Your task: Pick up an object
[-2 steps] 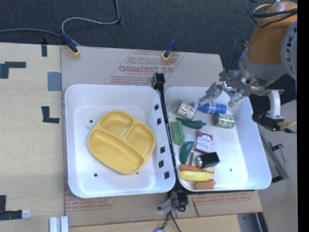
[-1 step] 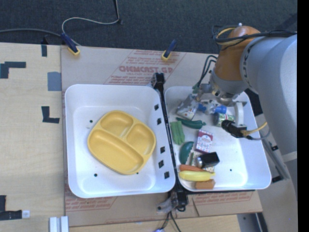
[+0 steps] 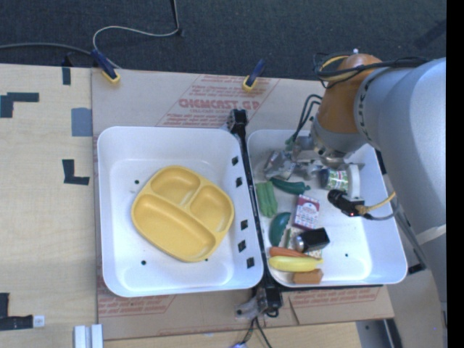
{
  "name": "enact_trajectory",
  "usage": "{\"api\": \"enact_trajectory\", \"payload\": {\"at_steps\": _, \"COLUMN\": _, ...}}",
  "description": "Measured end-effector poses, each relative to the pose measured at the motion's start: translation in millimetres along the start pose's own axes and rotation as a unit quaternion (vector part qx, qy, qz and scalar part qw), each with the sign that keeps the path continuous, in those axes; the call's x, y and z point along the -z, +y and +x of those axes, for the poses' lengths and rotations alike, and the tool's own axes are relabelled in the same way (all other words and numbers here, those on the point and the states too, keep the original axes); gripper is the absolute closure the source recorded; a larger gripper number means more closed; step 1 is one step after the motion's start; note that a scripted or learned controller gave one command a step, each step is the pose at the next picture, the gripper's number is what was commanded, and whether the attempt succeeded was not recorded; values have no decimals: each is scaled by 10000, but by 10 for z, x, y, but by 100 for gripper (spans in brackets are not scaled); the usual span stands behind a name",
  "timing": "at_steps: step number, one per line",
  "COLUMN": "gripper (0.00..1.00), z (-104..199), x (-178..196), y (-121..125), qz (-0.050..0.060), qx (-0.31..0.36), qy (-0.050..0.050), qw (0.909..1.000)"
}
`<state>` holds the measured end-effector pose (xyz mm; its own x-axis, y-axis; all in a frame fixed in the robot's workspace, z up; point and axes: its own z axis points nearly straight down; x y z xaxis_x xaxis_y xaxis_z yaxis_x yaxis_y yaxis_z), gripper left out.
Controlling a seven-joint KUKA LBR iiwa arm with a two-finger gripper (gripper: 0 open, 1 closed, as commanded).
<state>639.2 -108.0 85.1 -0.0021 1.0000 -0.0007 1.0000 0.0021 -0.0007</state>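
Observation:
My gripper (image 3: 280, 165) hangs low over the back left part of the right bin (image 3: 377, 256), reaching in from the right under the orange-banded wrist (image 3: 346, 107). Just below it lies a dark green curved piece (image 3: 290, 187), and a lighter green piece (image 3: 265, 199) sits beside the bin's left wall. Further forward are a red and white box (image 3: 306, 212), a teal piece (image 3: 279, 227), a black block (image 3: 313, 238), a carrot (image 3: 286, 252), a yellow banana (image 3: 293, 264) and a brown sausage (image 3: 307, 275). I see nothing lifted.
The left bin (image 3: 116, 267) holds a yellow divided plate (image 3: 183, 212). A black divider clip (image 3: 237, 119) sits between the bins. The arm's grey body (image 3: 417, 143) covers the right bin's right side. Cables and yellow clamps (image 3: 107, 67) lie behind on the cardboard.

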Motion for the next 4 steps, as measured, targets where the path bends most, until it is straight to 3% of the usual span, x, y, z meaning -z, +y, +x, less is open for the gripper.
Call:
{"api": "enact_trajectory", "payload": {"at_steps": 1, "gripper": 100, "z": -3, "x": 86, "y": -28, "qz": 76, "qx": 5, "qy": 13, "qw": 10000}}
{"api": "enact_trajectory", "payload": {"at_steps": 2, "gripper": 100, "z": 470, "x": 1496, "y": -479, "qz": -15, "qx": 2, "qy": 5, "qw": 10000}}
{"api": "enact_trajectory", "payload": {"at_steps": 3, "gripper": 0, "z": 468, "x": 1483, "y": -487, "qz": 1, "qx": -1, "qy": 6, "qw": 10000}}
{"api": "enact_trajectory", "payload": {"at_steps": 4, "gripper": 0, "z": -29, "x": 779, "y": -381, "qz": 13, "qx": -11, "qy": -1, "qw": 10000}}
